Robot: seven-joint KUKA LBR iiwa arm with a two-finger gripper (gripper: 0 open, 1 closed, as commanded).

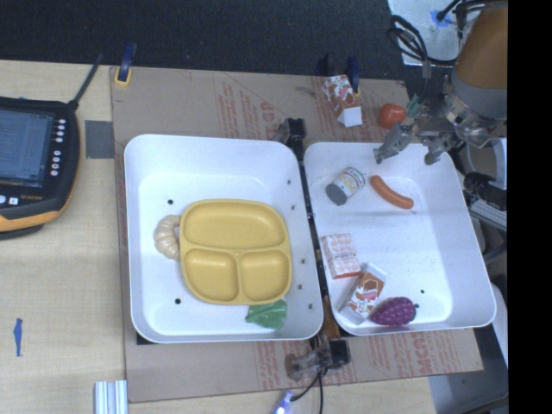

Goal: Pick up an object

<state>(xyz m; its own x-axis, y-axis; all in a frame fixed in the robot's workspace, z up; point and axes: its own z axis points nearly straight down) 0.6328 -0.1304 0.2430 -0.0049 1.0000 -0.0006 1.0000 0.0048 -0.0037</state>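
A bunch of purple grapes [393, 311] lies at the near edge of the right bin [448, 240]. The pincer [412, 145] hangs over that bin's far edge, its two fingers spread wide, holding nothing. The arm's top is cut off. A sausage [392, 191] lies just below the pincer, its long side slanting from far-left to near-right.

Bench [52, 274] — cardboard sheet [216, 102]; two bins [216, 149]

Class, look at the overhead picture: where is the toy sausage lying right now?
The sausage lies in the right-hand bin, in its upper part, just right of the small can and below the robot's hand.
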